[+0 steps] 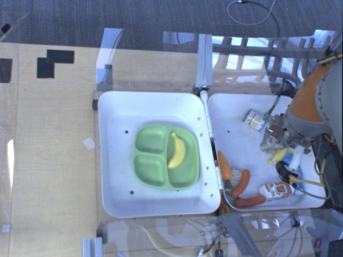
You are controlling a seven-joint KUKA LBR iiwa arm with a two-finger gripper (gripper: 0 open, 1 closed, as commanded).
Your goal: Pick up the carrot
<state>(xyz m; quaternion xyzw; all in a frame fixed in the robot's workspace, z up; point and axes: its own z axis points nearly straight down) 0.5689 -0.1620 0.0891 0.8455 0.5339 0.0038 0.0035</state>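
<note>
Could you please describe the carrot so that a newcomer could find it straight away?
Look in the right-hand white bin, along its left wall near the front corner. The carrot lies there, short, orange and tapered, unlike the two redder, round-ended sausages just beside it.

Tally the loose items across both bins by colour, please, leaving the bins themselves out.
Green: 1, divided plate
Yellow: 2, banana, small yellow piece
Orange or red: 3, carrot, two sausages
Silver: 1, can
White: 1, bottle
Total: 8

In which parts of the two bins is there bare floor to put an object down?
Free: the left bin around the green plate, and the right bin's upper left. Crowded: its lower edge, with carrot, sausages and bottle.
</note>
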